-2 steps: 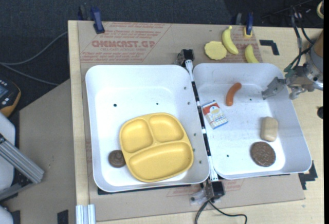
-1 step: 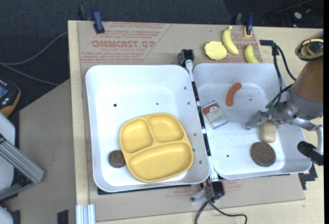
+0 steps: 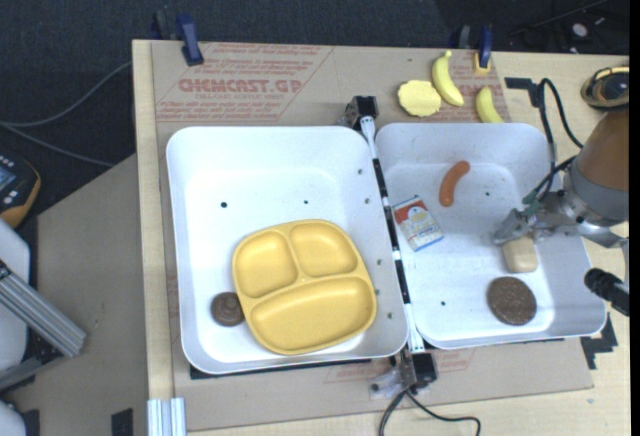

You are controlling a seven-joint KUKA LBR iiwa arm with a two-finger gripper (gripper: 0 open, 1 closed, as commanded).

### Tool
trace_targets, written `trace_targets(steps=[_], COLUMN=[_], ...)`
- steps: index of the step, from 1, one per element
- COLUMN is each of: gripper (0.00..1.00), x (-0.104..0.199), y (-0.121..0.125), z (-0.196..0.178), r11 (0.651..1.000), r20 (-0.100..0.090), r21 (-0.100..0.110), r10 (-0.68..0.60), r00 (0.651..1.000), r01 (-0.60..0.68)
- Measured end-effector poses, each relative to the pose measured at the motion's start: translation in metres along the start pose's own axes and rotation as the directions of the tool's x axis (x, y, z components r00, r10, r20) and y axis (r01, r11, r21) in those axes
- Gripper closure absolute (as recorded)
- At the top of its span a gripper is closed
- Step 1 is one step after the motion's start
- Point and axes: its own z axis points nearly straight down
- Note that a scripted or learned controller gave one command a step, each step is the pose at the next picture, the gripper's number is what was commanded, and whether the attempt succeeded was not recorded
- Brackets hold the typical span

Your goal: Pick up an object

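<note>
arm [image 3: 600, 169]: reaches in from the right, grey with an orange band, over the right bin's right side
gripper [image 3: 517, 227]: low in the right bin, just above the beige block; open or closed, cannot tell
beige block [image 3: 519, 257]: in the right bin, right of centre, directly under the gripper tip, touching or nearly so
right bin [image 3: 470, 319]: white, shallow, beside the left bin
sausage [image 3: 454, 182]: orange-red, tilted, far part of the right bin
small carton [image 3: 417, 223]: red, white and blue, near the right bin's left wall
brown disc [image 3: 512, 301]: near right part of the right bin, just near of the block
left bin [image 3: 200, 224]: white, holds the tray and a cookie
yellow tray [image 3: 302, 284]: three compartments, near half of the left bin
brown cookie [image 3: 227, 309]: touching the tray's left edge
table [image 3: 250, 84]: two bananas [image 3: 448, 80] and a yellow piece [image 3: 419, 98] lying beyond the right bin
</note>
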Motion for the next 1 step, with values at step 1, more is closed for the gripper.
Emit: trace_targets(steps=[1], gripper=[1.0], x=[0.0799], y=[0.0451], z=[-0.0592], r11=[1.0], r20=[-0.001], r21=[-0.006], r10=[-0.009], r00=[1.0], r01=[0.009])
